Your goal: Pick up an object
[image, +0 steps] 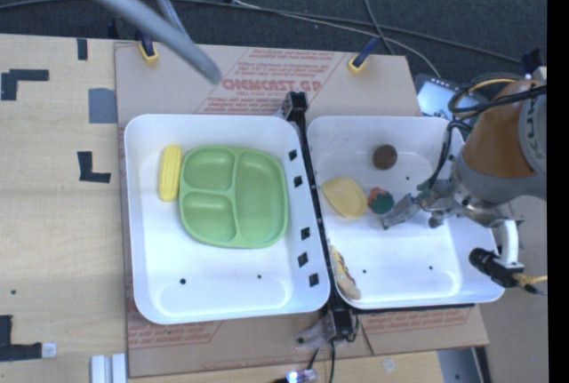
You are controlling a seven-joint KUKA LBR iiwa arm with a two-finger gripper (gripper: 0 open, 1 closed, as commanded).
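In the right bin [404,270] lie a pale yellow rounded piece [345,196], a small teal and red object [380,200], a brown ball [384,156] and a tan, speckled item [345,276] against the near-left wall. My gripper [397,212] is low inside this bin, just right of the teal and red object and close to it. Whether they touch cannot be made out. Nothing is visibly held. The grey arm with its orange band [498,150] reaches in from the right.
The left bin [147,275] holds a green divided plate [234,196] with a yellow corn cob [169,172] beside its left rim. A black divider [307,195] separates the bins. Cables [498,261] hang at the right bin's right wall.
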